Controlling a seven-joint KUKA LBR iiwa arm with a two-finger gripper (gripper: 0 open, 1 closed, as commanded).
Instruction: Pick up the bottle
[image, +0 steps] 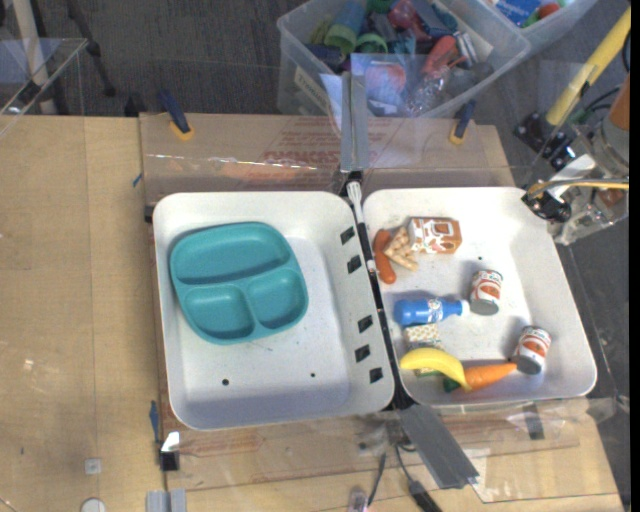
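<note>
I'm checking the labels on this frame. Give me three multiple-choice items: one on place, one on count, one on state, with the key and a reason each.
1. Where does the bottle lie?
A. In the right bin, beside the divider
B. On the teal tray
C. On the bench outside both bins

2. How many cans are in the right bin?
A. One
B. Two
C. Four

3. How is the bottle resting?
A. Upright on its base
B. On its side
C. Lifted above the bin

Key:
1 A: the bottle sits at the right bin's left side, above the banana.
2 B: one can lies mid-bin and another can lies near the carrot.
3 B: its blue body runs level across the bin floor, cap pointing right, with the gripper off at the bin's top right corner.
</note>
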